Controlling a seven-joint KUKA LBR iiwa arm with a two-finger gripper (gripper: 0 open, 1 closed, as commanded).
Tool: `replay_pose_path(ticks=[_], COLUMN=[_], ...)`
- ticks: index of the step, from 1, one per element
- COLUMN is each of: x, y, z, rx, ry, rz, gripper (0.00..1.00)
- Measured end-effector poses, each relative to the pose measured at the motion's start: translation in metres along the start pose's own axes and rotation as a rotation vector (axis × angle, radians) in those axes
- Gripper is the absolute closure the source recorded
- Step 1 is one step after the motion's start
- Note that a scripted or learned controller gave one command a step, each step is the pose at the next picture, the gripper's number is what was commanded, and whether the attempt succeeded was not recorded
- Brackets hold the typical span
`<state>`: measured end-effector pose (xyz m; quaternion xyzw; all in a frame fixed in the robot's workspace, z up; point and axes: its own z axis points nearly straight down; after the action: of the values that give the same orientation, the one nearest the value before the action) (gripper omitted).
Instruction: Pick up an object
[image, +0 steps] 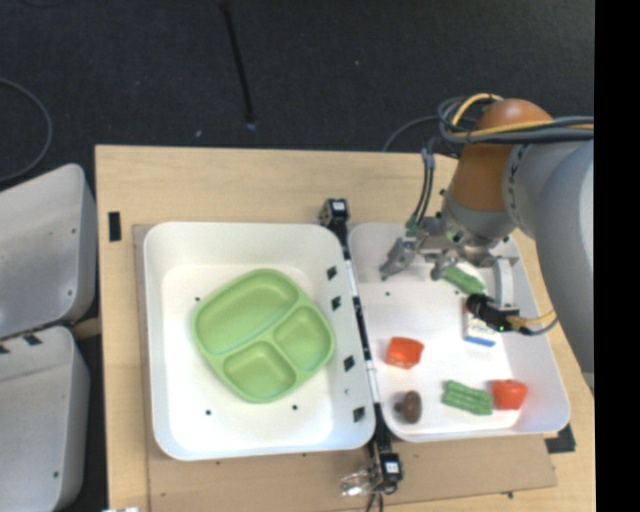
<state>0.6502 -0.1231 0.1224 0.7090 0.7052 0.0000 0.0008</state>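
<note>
In the right bin (440, 425) lie an orange-red block (404, 351), a brown lump (407, 404), a green bumpy piece (467, 397) and a red-orange block (508, 393) near the front. A small white and blue item (480, 338) rests toward the right wall. My gripper (418, 262) hangs over the bin's back part, open, with nothing between its fingers. A small green piece (462, 277) shows just right of the fingers; whether it touches them I cannot tell. The orange-red block sits well in front of the gripper.
The left bin (170, 400) holds a green divided plate (264, 334). A ridge with black clips (352, 320) separates the two bins. Cables (520, 318) trail along the right bin's right side. The grey arm with its orange band (485, 175) reaches in from the back right.
</note>
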Motion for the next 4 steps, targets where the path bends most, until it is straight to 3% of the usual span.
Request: replay_pose_path(ticks=[1, 4], x=[-0.002, -0.008], y=[0.001, 0.018], z=[-0.011, -0.181], rx=[-0.003, -0.006], ry=[-0.001, -0.001], rz=[0.003, -0.009], gripper=[1.0, 1.0])
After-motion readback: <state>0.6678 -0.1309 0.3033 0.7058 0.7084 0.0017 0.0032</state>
